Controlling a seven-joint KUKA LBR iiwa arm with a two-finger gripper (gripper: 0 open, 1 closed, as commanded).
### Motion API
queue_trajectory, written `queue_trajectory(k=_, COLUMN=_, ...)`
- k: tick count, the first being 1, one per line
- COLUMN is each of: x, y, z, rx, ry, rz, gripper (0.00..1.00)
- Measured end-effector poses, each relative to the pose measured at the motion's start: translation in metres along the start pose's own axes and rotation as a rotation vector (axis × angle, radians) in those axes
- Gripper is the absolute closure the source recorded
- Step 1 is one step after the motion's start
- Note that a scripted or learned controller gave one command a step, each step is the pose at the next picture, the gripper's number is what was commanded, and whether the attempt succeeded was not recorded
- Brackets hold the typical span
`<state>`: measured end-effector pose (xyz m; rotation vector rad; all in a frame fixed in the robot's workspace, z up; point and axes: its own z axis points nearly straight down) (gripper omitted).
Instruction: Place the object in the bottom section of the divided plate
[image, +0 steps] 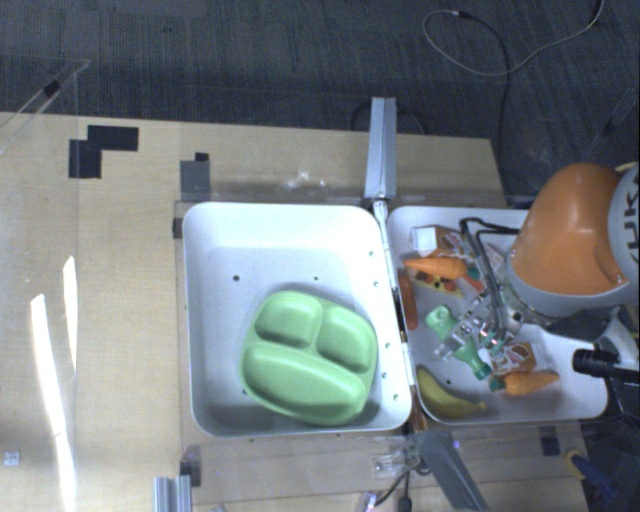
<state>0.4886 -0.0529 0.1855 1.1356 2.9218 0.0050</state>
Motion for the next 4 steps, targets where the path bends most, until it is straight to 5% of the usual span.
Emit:
queue_trajectory(k=1, x=0.042, y=0.071, z=0.0, rx=-0.001, ry=0.001, rz=-0.292, gripper=1.0)
queue_trajectory(k=2, x=0.068, y=0.127, z=-0.047, rx=-0.001, ry=0.001, rz=-0.246, gripper=1.0)
queue_trajectory(k=3, x=0.114, y=0.121, z=-0.09, rx=0.002, ry=0.004, rz=-0.291, gripper=1.0)
queue_trajectory(k=4, x=0.114, y=0.121, z=-0.09, rx=0.002, ry=0.004, rz=-0.291, gripper=0.0)
